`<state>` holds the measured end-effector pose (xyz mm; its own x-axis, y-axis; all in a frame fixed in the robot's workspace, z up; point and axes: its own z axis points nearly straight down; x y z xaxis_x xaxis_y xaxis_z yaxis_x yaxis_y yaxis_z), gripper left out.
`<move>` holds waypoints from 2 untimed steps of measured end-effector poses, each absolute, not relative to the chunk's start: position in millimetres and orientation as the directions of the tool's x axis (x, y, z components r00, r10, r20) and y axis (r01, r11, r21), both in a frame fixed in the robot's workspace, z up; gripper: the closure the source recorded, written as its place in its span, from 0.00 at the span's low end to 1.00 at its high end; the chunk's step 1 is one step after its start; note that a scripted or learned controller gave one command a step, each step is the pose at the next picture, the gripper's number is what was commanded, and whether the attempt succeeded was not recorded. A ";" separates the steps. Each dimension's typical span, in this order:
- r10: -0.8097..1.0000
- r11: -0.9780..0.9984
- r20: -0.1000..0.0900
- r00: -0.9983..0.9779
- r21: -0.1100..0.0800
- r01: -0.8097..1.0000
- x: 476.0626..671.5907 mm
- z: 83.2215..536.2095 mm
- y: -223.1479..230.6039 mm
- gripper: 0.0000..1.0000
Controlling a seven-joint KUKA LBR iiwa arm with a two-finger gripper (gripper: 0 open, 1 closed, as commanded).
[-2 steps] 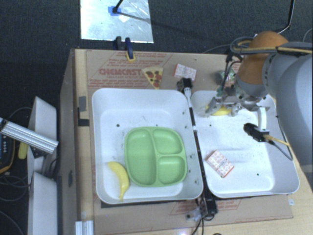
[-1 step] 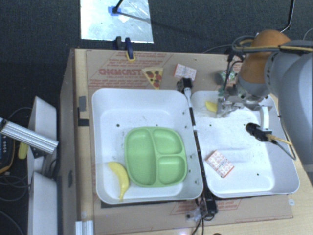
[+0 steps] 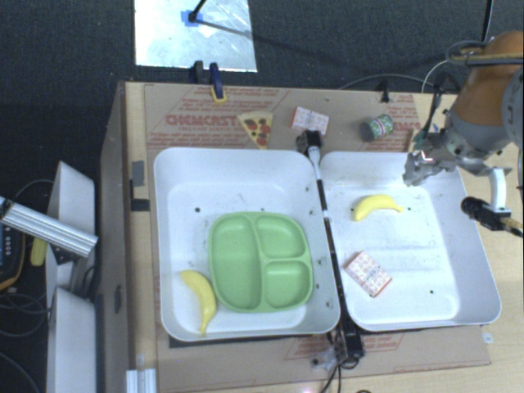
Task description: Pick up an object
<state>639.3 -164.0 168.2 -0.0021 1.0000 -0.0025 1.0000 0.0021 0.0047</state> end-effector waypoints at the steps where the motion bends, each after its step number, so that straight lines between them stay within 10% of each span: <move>1: 1.000 0.002 -0.001 -0.002 0.003 1.000 639.0 167.4 -163.3 0.00; 2: 1.000 0.004 0.001 -0.004 0.000 1.000 644.8 83.9 -114.3 0.00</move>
